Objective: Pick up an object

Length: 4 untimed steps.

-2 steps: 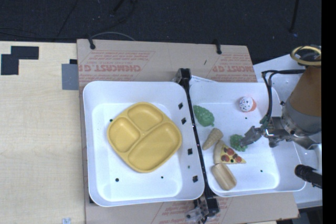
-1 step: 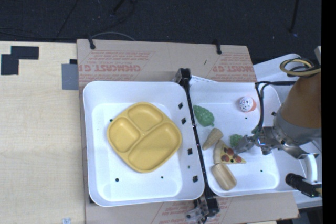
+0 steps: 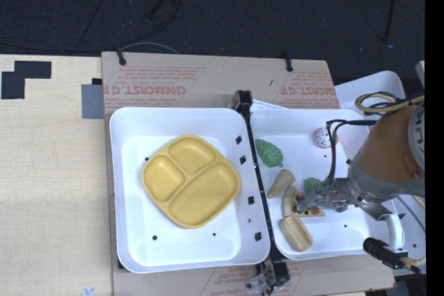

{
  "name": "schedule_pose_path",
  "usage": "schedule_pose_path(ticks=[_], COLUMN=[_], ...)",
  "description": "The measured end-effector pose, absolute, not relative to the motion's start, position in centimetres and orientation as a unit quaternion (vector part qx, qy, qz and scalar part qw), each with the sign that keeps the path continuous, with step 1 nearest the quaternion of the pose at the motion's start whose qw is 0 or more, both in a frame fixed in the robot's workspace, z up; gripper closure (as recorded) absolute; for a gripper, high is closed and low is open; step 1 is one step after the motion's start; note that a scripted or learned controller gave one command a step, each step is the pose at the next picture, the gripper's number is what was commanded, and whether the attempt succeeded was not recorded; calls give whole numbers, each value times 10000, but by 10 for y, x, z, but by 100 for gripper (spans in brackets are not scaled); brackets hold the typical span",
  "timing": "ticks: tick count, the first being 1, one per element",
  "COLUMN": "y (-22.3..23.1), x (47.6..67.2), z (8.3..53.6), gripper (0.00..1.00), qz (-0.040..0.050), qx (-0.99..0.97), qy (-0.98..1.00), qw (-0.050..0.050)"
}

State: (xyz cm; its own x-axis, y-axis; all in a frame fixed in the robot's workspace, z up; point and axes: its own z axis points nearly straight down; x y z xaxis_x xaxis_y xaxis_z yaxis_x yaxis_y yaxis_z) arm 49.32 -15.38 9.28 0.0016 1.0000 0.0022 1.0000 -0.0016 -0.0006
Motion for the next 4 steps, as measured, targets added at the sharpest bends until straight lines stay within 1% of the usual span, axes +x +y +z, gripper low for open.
schedule_pose_path(ticks=[1,2,3,4], y=[-153,-157,-154,-155], x=[495,495,492,492], z=[106,149,210,209], gripper=[100,100,100,100], qz=[-26,-1,-10,5], qx=[-7078,-7067,-7064,-7071], qy=[-7064,-7075,-7078,-7071], qw=[0,-1,-13,12])
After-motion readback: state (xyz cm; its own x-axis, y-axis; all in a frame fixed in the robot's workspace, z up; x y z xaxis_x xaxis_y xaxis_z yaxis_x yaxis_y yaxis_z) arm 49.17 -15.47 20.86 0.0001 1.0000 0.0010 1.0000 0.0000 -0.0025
